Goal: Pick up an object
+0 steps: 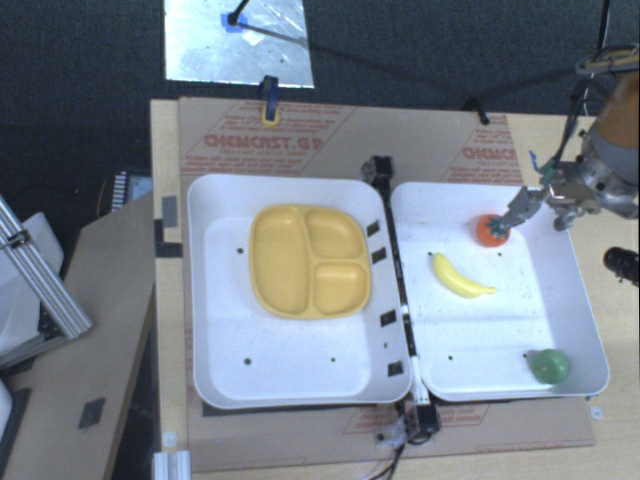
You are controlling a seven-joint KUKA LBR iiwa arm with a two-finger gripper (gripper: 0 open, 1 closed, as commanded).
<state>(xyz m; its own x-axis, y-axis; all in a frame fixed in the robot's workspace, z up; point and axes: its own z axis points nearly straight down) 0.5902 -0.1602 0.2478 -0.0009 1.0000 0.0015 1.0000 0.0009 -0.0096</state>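
In the right bin [560, 298] lie three things: a small orange-red round fruit [489, 231] near the far wall, a yellow banana [460, 276] in the middle, and a green round fruit [548, 366] in the near right corner. My gripper [535, 218] hangs over the bin's far right part, open, with nothing between its fingers. Its left finger [515, 213] slants down to the right side of the orange-red fruit, and the other finger stands apart to the right.
The left bin [215, 298] holds a yellow divided plate [308, 261]. A black clip strip [392, 268] runs between the bins. Beyond the bench's far edge lie a yellow clamp [270, 103] and a shiny metal sheet [238, 26].
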